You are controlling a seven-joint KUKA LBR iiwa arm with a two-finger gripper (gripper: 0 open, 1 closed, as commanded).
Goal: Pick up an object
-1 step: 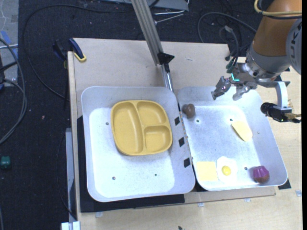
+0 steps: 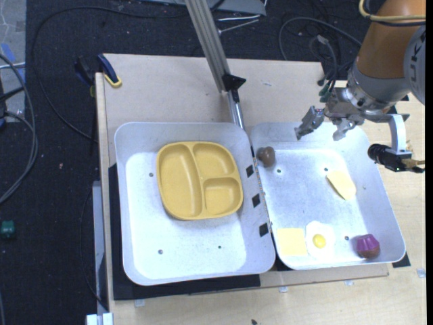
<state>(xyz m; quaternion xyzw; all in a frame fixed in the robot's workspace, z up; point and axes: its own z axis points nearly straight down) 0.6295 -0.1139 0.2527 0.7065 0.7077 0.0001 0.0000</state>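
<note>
the gripper, fingers apart and seemingly holding nothing, hovers over the right bin's far rim, well apart from the cheese wedge.

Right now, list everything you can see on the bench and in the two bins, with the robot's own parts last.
Divided yellow plastic plate: one, yellow, left bin.
Small brown round object: one, brown, right bin, near its left wall.
Pale yellow wedge: one, right bin, middle right.
Flat yellow square slice: one, right bin, front.
Toy fried egg: one, white and yellow, beside the slice.
Purple lumpy object: one, right bin, front right corner.
Gripper: one, grey, open, above the right bin's far edge.
</note>
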